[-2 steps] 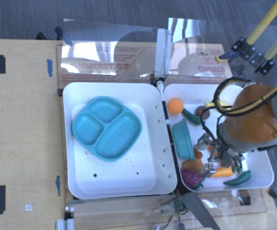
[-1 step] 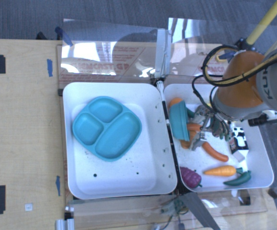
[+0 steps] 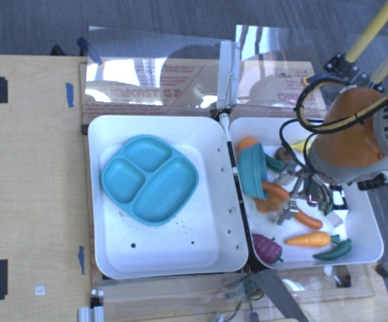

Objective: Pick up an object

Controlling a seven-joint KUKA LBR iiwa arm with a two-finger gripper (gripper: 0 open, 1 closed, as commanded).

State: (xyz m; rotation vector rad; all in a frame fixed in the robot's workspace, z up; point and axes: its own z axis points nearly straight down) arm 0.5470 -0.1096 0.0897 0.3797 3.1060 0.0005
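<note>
Over the right shallow white bin (image 3: pixel 371 237), the gripper (image 3: pixel 291 204) hangs low among orange plastic carrots (image 3: pixel 309 239); I cannot tell how its fingers stand. A blue divided plate (image 3: pixel 150 178) lies in the left white bin (image 3: pixel 113 260).

The grey arm with its orange band (image 3: pixel 346 129) reaches in from the right, gripper (image 3: pixel 294 196) pointed downward.

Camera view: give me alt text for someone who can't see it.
The gripper reaches down among toy food in the right bin, above an orange carrot and purple grapes. The left bin holds a blue divided plate.
</note>
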